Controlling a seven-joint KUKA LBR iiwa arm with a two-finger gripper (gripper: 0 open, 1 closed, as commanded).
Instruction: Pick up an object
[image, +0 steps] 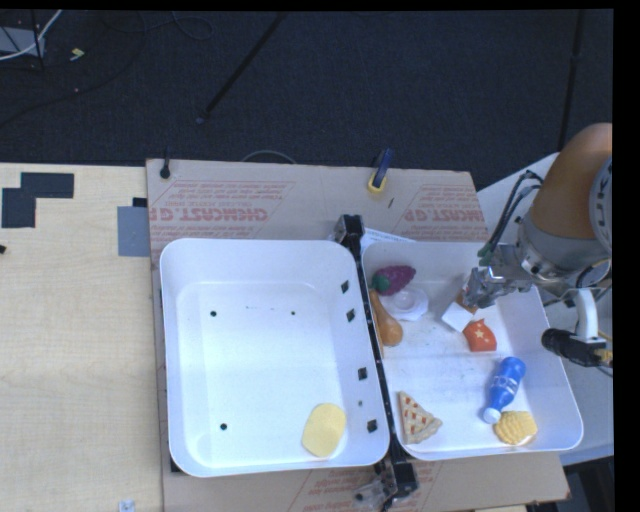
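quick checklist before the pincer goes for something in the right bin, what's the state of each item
1. Pincer over the right bin: ok, it sits above the upper part of that bin.
2. A target close by: ok, a white block and a red piece lie just below it.
3. Pincer holding nothing yet: cannot tell, the fingertips are too small to read.
4. Targets apart from each other: not ok, the white block and red piece look to be touching.
5. Blue bottle out of the way: ok, it lies lower in the bin, by the yellow piece.
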